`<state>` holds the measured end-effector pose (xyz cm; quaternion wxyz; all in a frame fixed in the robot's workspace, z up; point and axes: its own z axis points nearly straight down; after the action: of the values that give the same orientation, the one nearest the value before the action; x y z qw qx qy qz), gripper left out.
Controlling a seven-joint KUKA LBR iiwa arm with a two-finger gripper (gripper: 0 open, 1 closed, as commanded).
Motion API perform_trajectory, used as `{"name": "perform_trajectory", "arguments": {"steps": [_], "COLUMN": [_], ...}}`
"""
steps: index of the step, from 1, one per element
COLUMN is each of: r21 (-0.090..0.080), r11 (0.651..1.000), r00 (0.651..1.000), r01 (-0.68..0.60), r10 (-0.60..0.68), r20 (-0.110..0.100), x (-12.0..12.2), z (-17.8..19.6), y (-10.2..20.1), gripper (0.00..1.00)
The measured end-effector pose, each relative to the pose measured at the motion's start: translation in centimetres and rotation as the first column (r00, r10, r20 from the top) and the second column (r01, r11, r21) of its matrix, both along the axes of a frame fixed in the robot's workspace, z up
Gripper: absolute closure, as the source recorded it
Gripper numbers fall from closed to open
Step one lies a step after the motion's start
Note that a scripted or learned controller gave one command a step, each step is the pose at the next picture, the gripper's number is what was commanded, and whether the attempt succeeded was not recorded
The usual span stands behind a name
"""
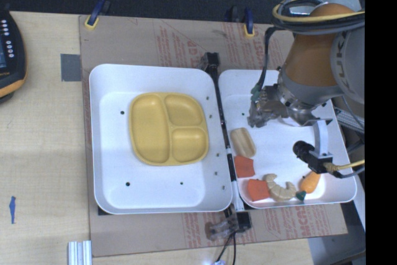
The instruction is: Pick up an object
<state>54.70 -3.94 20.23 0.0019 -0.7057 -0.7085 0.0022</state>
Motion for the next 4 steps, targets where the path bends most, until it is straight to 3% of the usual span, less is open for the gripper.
{"name": "perform_trajectory", "arguments": {"steps": [1, 2, 3, 4], "r21": [0.0, 0.001, -0.001, 0.001], "r11": [1.0, 1.0, 1.0, 1.0], "r00": [1.0, 1.0, 1.0, 1.0], "r01": [0.0, -0.006, -0.008, 0.002], "r10": [0.0, 0.006, 0.008, -0.002], "r20": [-0.001, 0.007, 0.001, 0.0], "x": [0.0, 6.2, 5.9, 3.2], "z": [0.0, -1.1, 0.0, 2.6], "y": [0.0, 5.1, 4.7, 3.6], "gripper": [0.0, 0.0, 1.0, 1.0]}}
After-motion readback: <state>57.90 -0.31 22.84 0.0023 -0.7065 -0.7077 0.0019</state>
